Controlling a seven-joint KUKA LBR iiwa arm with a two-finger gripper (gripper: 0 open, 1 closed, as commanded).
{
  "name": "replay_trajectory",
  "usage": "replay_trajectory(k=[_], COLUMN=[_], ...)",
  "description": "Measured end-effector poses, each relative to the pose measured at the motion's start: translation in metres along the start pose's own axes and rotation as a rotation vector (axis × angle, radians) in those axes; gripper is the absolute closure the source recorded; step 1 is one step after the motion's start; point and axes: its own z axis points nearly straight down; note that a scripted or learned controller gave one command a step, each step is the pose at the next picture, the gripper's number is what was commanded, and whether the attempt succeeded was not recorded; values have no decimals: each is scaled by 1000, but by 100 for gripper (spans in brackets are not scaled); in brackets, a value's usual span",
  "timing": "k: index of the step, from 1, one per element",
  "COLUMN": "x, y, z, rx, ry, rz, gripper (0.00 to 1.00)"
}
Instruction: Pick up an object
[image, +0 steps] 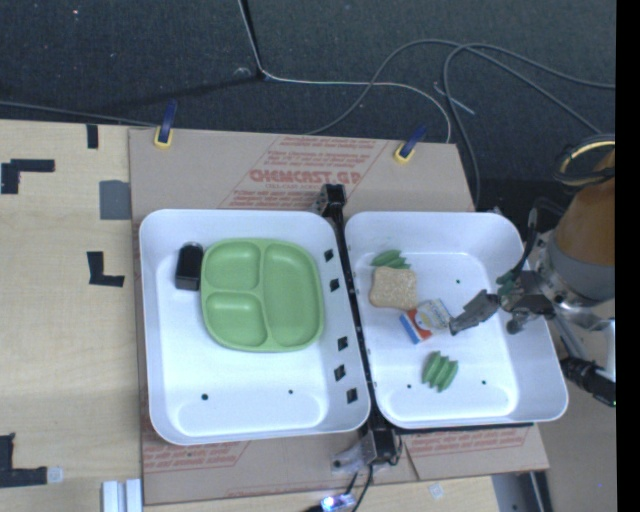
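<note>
Left bin (170, 300): green divided plate (263, 295), black block (188, 266) | right bin (500, 235): tan sponge (393, 288), red-white-blue packet (424, 320), green pods (439, 370) | gripper (468, 315) low, packet just left of its tip; finger spread: cannot tell.

Robotics lab: clamped cardboard (300, 170), loose cables (420, 60), bins (160, 330).

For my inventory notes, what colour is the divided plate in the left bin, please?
Light green plate, seen in the camera view.
</note>
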Motion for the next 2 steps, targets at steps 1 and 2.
replay_trajectory(k=[1, 2], x=[0, -2], y=[3, 5], z=[-5, 59], rx=[-11, -5], ry=[-2, -1], rz=[-3, -3], gripper=[0, 0])
